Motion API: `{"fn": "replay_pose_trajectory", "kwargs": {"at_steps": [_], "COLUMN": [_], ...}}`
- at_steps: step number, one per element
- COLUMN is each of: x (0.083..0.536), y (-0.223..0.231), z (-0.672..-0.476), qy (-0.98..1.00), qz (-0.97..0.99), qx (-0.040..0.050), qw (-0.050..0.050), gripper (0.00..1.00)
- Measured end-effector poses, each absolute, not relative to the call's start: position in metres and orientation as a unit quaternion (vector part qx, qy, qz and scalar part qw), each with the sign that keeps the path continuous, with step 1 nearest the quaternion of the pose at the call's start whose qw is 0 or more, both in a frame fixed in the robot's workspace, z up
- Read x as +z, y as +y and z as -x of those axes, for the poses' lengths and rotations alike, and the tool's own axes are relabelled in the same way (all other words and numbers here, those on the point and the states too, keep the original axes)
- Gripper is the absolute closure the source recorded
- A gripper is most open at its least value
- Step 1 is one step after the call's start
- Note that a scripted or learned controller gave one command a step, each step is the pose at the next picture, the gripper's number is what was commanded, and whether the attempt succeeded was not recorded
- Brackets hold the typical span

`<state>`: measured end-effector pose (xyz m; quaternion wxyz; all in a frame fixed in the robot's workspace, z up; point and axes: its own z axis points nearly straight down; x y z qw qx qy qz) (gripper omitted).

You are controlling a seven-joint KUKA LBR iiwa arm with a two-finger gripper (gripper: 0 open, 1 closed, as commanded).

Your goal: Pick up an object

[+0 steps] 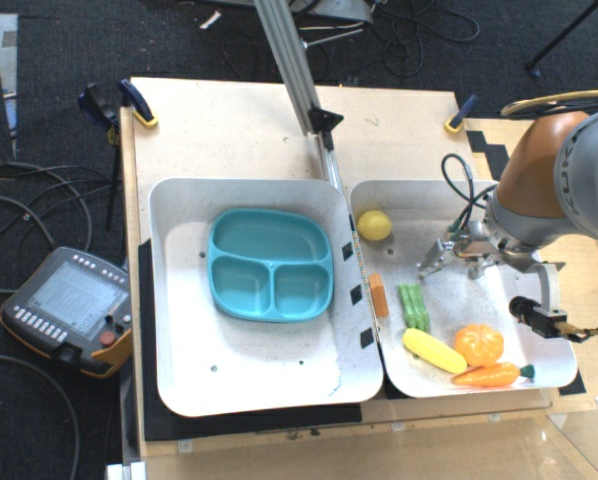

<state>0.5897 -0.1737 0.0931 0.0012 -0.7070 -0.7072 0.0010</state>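
Note:
The right bin (539,383) holds several toy foods. A yellow lemon (375,225) lies at its far left, with an orange stick (379,295) along the left wall below it. A green bean piece (413,306) lies near the middle. At the front are a yellow banana (434,351), an orange (478,345) and a carrot (494,375). My gripper (449,265) hangs over the bare middle of this bin, above the green piece and right of the lemon. Its fingers are spread open with nothing between them.
The left bin (169,368) carries a blue divided plate (271,264). A slanted metal pole (289,53) runs down to the ridge between the bins. Clamps sit at the bench's far corners. A teach pendant (64,308) lies on the floor at left.

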Motion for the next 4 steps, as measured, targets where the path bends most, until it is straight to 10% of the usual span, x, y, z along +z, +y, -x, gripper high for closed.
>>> {"fn": "replay_pose_trajectory", "kwargs": {"at_steps": [1, 4], "x": [0.106, 0.239], "y": [-0.174, -0.177], "z": [-0.591, -0.595], "qy": [-0.707, -0.708], "qz": [0.707, 0.706], "qx": [-0.0004, -0.0016], "qw": [-0.001, -0.003], "gripper": [1.0, 1.0]}}
